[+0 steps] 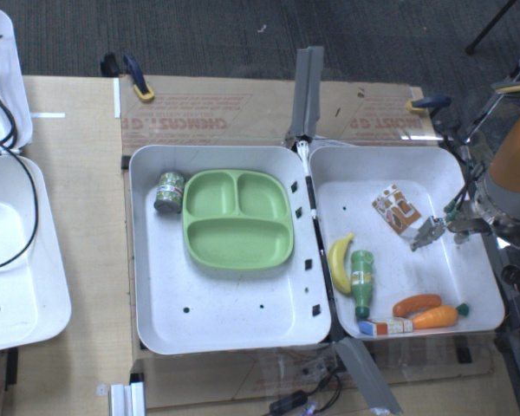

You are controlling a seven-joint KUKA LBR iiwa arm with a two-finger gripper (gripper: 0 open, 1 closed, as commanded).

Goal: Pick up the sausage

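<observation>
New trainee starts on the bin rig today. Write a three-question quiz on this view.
1. True or false: the sausage lies in the right bin.
2. What lies right beside the sausage, nearer the front rim? A) banana B) carrot C) can
3. Fill in: the green plate sits in the ____ bin.

Key: 1 true. 2 B, the carrot. 3 left; the left bin also holds a small can. The gripper hangs above the right bin, apart from the sausage.

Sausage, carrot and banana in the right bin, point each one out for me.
sausage (416,304), camera view, middle of its orange-red body.
carrot (435,317), camera view, middle of its orange root.
banana (340,264), camera view, middle of its yellow curve.
</observation>
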